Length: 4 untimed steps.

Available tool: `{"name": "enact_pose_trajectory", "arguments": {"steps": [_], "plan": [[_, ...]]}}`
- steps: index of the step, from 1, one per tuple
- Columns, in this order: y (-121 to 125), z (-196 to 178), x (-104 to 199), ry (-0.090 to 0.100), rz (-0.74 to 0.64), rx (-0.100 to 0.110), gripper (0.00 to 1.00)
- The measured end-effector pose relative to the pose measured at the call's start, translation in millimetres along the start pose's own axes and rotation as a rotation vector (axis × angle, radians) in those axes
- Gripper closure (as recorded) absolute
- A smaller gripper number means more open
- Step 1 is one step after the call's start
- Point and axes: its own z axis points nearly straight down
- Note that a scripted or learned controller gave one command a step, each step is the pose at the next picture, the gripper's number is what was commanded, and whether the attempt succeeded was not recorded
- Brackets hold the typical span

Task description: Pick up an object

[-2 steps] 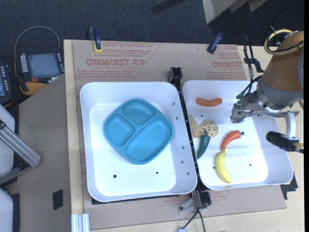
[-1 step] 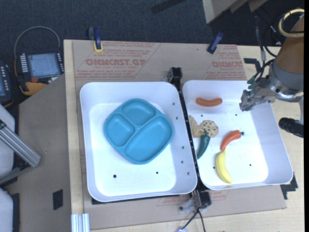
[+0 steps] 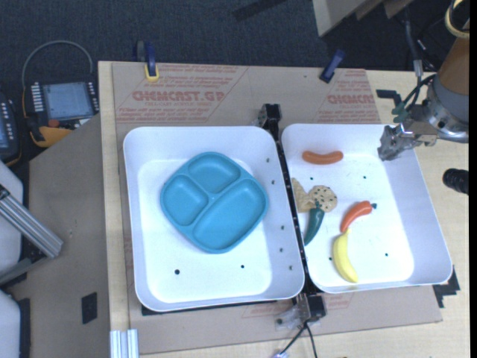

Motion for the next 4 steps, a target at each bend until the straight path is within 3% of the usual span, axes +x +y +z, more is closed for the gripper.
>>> {"name": "enact_pose_trajectory", "arguments": {"steps": [1,2,4], "plan": [[0.9,-16.7,0.0,0.001,0.000,0.003,1.00],[-9.2,-17.6,57.5,0.005,-0.004,0.008,1.00],[-21.3,19.4,171.7,0.005,-0.005,0.011,1.00]]}}
